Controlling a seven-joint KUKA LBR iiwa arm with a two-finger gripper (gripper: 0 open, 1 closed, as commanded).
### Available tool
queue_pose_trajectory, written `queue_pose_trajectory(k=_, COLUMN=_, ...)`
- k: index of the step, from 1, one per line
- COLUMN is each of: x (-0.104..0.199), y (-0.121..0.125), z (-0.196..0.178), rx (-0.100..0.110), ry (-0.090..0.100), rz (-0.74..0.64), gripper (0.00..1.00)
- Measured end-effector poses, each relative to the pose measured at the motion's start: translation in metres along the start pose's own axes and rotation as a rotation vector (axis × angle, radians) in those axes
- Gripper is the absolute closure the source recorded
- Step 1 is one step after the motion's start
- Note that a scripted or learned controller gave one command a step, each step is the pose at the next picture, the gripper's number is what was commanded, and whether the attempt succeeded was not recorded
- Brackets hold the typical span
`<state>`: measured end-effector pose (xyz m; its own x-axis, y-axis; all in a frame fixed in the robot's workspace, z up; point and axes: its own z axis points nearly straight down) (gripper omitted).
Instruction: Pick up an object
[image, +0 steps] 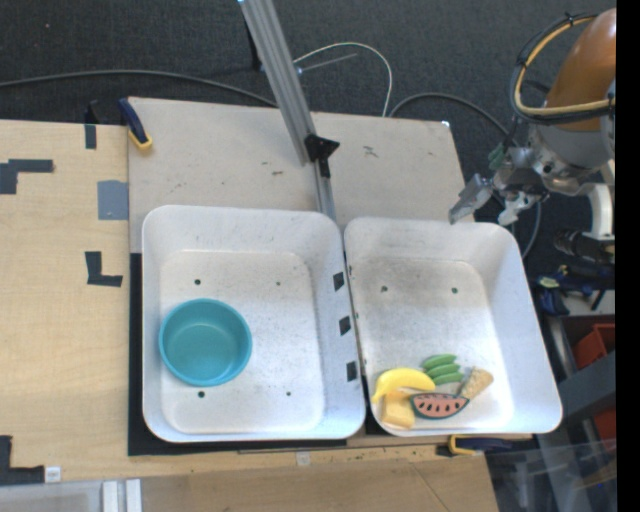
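My gripper hangs above the back right corner of the right bin, open, with nothing between its fingers. A pile of toy food lies at that bin's front: a yellow banana, a green pea pod, a watermelon slice, a yellow wedge and a tan piece. A teal bowl stands at the front left of the left bin.
A slanted metal pole crosses the back and ends at the wall between the bins. Cables loop over the dark floor behind. A yellow-handled clamp sits on the board's back left corner.
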<state>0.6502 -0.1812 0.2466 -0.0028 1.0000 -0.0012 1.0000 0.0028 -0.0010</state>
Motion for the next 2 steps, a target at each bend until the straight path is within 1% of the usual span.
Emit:
queue_pose_trajectory(k=1, x=0.000, y=0.000, z=0.000, rx=0.000, ry=-0.001, rz=0.000, gripper=0.00)
queue_pose_trajectory(k=2, x=0.007, y=0.002, z=0.046, rx=0.004, ry=0.001, rz=0.000, gripper=0.00)
